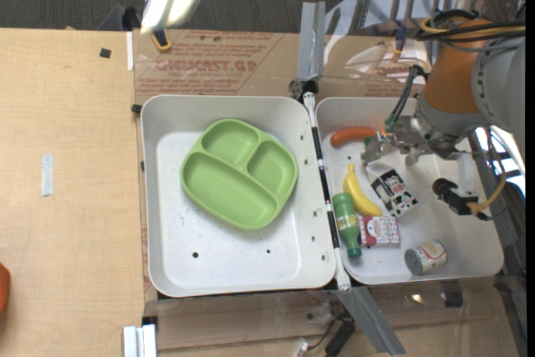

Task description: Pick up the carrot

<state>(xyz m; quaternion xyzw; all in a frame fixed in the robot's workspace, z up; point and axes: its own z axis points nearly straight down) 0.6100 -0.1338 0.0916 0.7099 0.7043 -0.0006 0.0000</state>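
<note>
Orange, tapered carrot (354, 135) lies at the back left of the right white bin (468, 265), untouched. Just beside it hovers the grey two-finger gripper (374, 150); its fingers' state is unclear.

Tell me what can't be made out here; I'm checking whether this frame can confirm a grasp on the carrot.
- Hand: finger state unreadable in the camera view; small, dark, partly under the wrist.
- Carrot: whether the hand touches its right end is unclear from this slant.
- Small carton: print too small to read.
- Arm: cut off by the right edge.
</note>
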